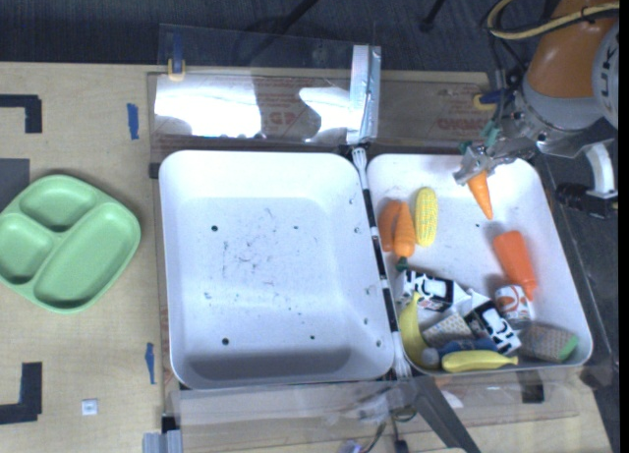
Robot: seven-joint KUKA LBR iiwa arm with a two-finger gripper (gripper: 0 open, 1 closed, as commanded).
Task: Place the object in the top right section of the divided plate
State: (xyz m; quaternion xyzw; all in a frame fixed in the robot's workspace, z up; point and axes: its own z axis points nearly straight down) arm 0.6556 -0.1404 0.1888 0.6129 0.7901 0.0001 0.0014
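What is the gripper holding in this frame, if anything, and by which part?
The gripper holds a small orange carrot by its top end; the pointed tip hangs down over the right bin.

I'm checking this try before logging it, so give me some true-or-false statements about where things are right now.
1. The gripper holds a small orange carrot between its fingers above the right bin. True.
2. The green divided plate sits inside the left bin. False: it lies on the bench to the left of both bins.
3. An ear of corn lies in the right bin beside an orange vegetable. True.
4. The carrot already rests in a section of the plate. False: it hangs at the gripper, far from the plate.
5. A banana lies near the right bin's bottom edge. True.
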